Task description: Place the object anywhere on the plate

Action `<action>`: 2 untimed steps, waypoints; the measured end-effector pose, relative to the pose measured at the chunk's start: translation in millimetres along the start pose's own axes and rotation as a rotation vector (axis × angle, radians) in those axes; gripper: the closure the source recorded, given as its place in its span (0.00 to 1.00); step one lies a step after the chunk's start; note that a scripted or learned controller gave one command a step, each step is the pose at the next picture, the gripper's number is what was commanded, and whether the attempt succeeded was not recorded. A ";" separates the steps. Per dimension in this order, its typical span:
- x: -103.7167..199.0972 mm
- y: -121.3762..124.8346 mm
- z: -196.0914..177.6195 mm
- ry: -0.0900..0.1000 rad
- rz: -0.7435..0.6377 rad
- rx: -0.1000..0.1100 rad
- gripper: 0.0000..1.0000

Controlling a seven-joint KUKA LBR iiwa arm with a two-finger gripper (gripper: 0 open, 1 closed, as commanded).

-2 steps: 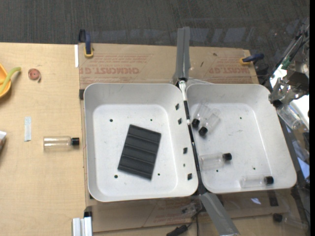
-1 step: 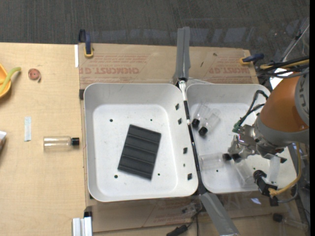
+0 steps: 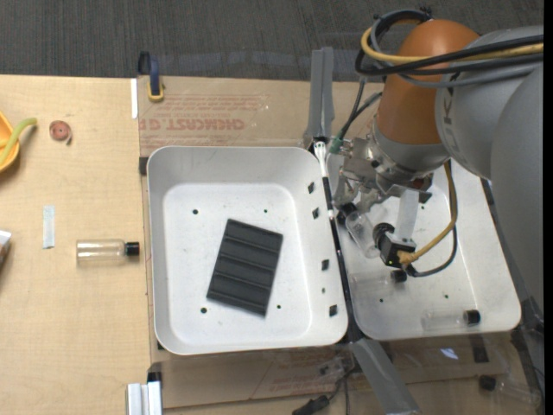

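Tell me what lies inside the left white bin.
Inside the left bin lies one dark ribbed plate, flat and tilted, near the middle of the floor. Small dark holes dot the floor. Whatever is under the plate is covered.

We see a matt black ribbed plate [image 3: 246,267] in the smooth white plastic left bin [image 3: 173,318], a clear glossy bottle [image 3: 105,249] on the pale wooden bench [image 3: 69,335], and brown cardboard [image 3: 216,119] at upper centre.

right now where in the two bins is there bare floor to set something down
Left bin: the dark ridged plate lies mid-floor, tilted; bare white floor borders it toward the left wall, the far wall and the right wall. Right bin: crowded at its left and far part by the gripper and its cables; a clear bottle lies near the front rim, with open floor between.
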State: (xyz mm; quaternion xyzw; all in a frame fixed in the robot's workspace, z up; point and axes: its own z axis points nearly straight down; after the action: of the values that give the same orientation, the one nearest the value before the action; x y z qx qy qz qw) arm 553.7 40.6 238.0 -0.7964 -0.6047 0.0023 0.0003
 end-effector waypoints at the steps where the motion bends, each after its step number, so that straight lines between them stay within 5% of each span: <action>1: 54.5 -95.3 47.1 -0.002 0.103 0.002 1.00; 2: 54.4 -95.2 47.0 -0.001 0.104 0.002 0.00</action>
State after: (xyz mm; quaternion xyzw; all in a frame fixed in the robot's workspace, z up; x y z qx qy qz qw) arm 476.4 118.4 191.1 -0.8267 -0.5627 0.0034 0.0005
